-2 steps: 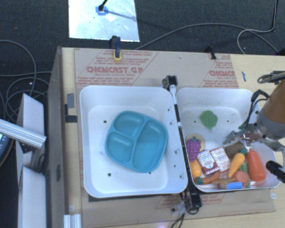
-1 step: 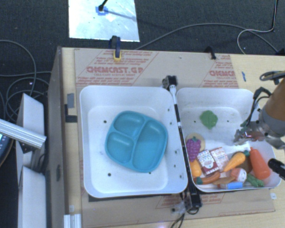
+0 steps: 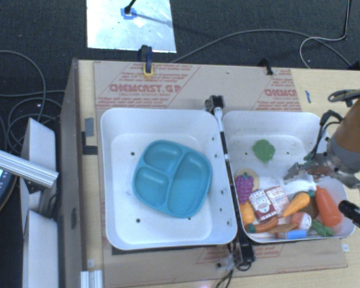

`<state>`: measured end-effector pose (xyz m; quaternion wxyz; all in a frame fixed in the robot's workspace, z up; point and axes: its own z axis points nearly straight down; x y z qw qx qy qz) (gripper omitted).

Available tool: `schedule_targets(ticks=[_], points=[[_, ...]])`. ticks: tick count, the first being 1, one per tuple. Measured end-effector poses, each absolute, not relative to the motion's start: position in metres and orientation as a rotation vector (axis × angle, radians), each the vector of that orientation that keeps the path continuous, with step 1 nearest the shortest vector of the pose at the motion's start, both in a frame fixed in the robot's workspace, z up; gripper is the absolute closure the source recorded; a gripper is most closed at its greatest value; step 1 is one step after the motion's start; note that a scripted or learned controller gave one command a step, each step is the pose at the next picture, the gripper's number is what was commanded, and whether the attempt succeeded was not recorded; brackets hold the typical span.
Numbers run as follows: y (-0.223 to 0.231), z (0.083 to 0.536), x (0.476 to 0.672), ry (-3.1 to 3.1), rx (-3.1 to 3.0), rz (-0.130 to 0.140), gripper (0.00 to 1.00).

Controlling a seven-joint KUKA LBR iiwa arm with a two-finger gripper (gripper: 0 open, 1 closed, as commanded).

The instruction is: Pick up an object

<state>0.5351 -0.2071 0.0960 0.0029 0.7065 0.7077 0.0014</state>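
Note:
The right bin point(image 3: 282, 125) holds a pile of toy food along its near side. In the pile are purple grapes point(image 3: 245, 185), two small red-and-white cartons point(image 3: 268, 201), an orange carrot point(image 3: 296, 203), a red pepper point(image 3: 326, 206) and a sausage point(image 3: 265, 225). A green leafy piece point(image 3: 264, 150) lies apart toward the bin's far side. My gripper point(image 3: 297, 171) reaches in from the right and hovers low over the pile's right part, just above the carrot and a white piece point(image 3: 304, 188). Nothing shows in its grasp.
The left bin point(image 3: 117, 161) carries a blue divided plate point(image 3: 171, 178) at its middle. A black divider point(image 3: 223, 155) runs between the bins. Cardboard point(image 3: 168, 83) lines the bench behind them. Cables point(image 3: 258, 38) cross the dark floor beyond.

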Motion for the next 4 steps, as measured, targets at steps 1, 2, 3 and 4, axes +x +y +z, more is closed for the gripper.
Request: schedule_targets(ticks=[1, 2, 3, 4], points=[[-0.144, 0.120, 0.566, 2.226, 2.215, 0.004, 0.00], [-0.089, 0.086, 0.620, 2.224, 2.217, 0.002, 0.00], [-0.105, 0.085, 0.669, 2.225, 2.214, 0.003, 0.00], [-0.089, 0.085, 0.622, 2.223, 2.219, 0.001, 0.00]])
